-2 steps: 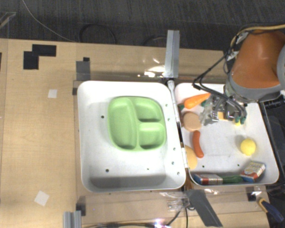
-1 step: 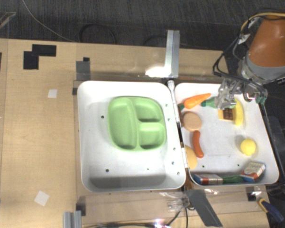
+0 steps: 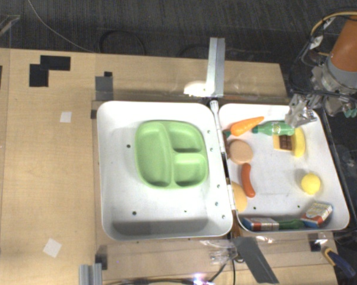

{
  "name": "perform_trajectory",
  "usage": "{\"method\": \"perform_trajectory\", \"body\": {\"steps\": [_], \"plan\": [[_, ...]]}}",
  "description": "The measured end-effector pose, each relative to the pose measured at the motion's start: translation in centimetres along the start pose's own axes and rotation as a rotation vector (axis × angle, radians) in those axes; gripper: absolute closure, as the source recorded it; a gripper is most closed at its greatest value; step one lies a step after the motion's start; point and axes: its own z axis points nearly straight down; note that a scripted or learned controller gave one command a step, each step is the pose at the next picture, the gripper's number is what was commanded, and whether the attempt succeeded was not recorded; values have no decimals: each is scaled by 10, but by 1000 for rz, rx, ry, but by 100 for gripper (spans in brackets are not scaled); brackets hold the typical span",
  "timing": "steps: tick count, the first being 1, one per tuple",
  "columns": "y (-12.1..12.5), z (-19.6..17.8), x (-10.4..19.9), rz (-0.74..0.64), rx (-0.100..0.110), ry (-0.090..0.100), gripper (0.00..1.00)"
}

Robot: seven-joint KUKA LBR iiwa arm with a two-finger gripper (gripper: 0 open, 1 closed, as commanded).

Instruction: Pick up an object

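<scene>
Two white bins sit side by side on the wooden bench; the gripper (image 3: 301, 113) hangs at the right bin's (image 3: 338, 186) one-o'clock corner, its grip unreadable. A green bottle (image 3: 274, 128) lies at its eight o'clock, long axis three-to-nine.

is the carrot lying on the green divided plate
No, the carrot lies in the right bin near its top-left corner, while the green divided plate sits in the left bin.

Light wooden bench (image 3: 41, 177) carries two white bins side by side: left bin (image 3: 113, 218), right bin (image 3: 338, 212).
</scene>
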Motion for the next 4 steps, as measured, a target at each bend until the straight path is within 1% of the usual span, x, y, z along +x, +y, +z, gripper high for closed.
{"method": "perform_trajectory", "body": {"steps": [1, 2, 3, 4], "plan": [[-10, 8, 2, -249, -1, -1, 100], [-10, 10, 2, -550, -1, -2, 100], [-9, 1, 2, -859, -2, -1, 100], [-9, -14, -2, -857, 5, -12, 100]]}}
